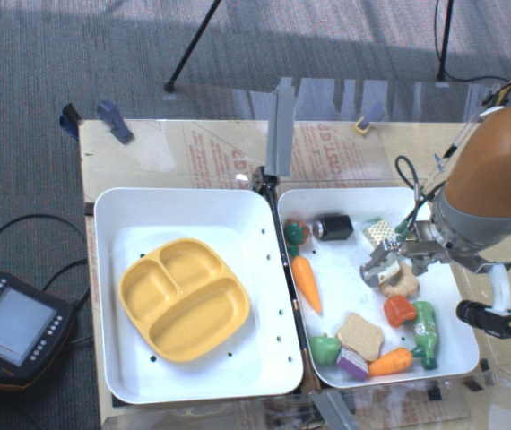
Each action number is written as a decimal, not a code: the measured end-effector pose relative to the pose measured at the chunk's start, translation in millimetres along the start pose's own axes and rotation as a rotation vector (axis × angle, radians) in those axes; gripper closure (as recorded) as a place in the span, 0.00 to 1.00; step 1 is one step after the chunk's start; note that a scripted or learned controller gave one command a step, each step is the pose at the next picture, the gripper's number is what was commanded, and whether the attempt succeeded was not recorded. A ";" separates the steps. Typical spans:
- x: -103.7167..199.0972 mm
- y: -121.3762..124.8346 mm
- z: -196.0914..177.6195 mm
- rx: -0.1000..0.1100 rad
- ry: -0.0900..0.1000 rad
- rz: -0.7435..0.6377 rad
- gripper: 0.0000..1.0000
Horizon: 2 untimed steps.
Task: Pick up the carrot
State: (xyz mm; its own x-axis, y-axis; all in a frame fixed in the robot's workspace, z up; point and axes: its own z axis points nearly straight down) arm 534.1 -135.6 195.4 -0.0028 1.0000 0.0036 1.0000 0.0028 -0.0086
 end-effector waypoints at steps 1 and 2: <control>94.1 -39.7 11.7 0.003 -0.001 0.145 0.00; 119.3 -60.3 11.9 0.003 -0.002 0.580 0.00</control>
State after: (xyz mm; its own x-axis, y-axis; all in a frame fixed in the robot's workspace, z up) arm 473.4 -16.4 184.5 0.5456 0.8380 -0.0048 0.8379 -0.5456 -0.0116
